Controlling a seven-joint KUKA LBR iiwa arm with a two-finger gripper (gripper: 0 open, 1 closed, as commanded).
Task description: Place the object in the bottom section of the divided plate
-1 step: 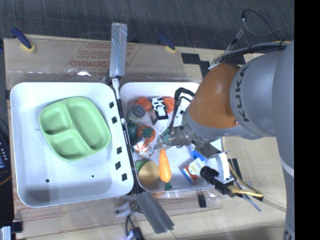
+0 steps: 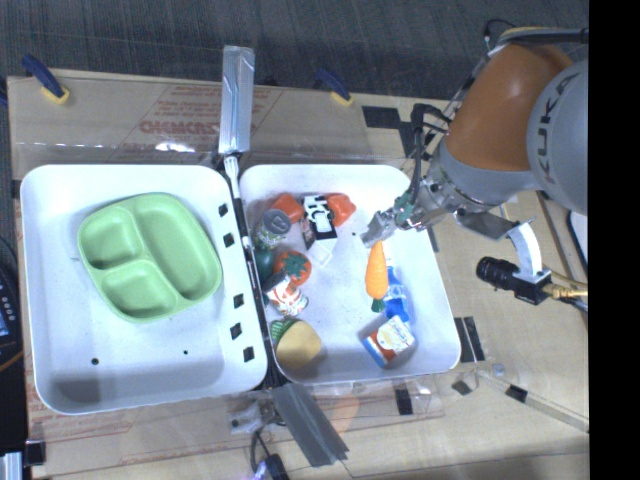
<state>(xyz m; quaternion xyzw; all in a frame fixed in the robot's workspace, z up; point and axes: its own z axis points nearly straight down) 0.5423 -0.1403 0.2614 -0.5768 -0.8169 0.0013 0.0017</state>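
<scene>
Nearest the camera, at the near rim of the right bin (image 2: 440, 303), lie a yellowish round fruit (image 2: 298, 343) and a small carton (image 2: 389, 340), both below and to the left of the tool (image 2: 385, 223).

From the overhead camera, the tool hangs over the far right part of that bin, tips close above the upper end of an orange carrot (image 2: 375, 270). Whether its fingers are spread or pressed together cannot be told; nothing is seen between them.

The carrot is the likely object for the task, though that is a judgement from its nearness. It looks like a light, stiff plastic toy with a smooth, tapering skin that could slide out of a pinch, so a hold across its thicker middle seems safest. A blue item (image 2: 397, 298) touches its lower end.

Further left of the tool, by the divider, crowd a jar (image 2: 271, 228), a black-and-white pack (image 2: 320, 218), a red-orange piece (image 2: 341, 208) and a strawberry-like toy (image 2: 292, 266).

Well to the left, the left bin (image 2: 60, 358) carries the green divided plate (image 2: 150, 255), its three sections bare; the bottom section (image 2: 140, 288) sits on its near side.
</scene>
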